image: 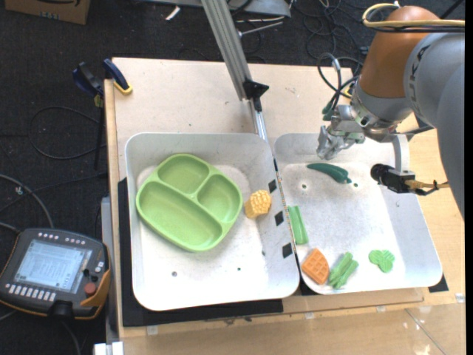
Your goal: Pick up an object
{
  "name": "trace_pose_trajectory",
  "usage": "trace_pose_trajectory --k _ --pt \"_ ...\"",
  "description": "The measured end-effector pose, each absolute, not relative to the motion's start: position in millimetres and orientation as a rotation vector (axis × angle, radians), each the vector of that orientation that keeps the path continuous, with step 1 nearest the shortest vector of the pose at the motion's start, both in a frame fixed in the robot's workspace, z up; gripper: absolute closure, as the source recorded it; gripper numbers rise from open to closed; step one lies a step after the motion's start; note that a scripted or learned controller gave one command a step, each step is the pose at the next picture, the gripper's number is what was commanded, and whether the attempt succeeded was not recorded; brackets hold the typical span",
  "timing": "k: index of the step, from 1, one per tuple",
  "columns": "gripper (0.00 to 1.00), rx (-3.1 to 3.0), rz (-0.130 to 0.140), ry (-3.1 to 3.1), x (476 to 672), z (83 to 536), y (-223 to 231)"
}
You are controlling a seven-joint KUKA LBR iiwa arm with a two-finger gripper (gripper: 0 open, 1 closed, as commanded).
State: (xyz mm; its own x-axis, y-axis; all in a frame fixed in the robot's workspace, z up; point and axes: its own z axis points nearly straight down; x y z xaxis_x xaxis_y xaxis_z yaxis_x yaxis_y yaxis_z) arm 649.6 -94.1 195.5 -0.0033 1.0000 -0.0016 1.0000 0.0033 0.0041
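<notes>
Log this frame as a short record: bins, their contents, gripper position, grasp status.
left bin: green divided plate; yellow corn piece beside it
right bin: dark green pepper, light green stick, orange waffle piece, green bean bundle, small green leafy piece
gripper: over the right bin's far edge, just above the dark green pepper
grasp status: nothing visible between the fingers
</notes>
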Motion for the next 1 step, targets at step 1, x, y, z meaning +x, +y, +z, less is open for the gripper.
trace_pose_trajectory --k 1 --pt "1.00 2.218 -0.002 2.226 632.5 195.3 -77.5"
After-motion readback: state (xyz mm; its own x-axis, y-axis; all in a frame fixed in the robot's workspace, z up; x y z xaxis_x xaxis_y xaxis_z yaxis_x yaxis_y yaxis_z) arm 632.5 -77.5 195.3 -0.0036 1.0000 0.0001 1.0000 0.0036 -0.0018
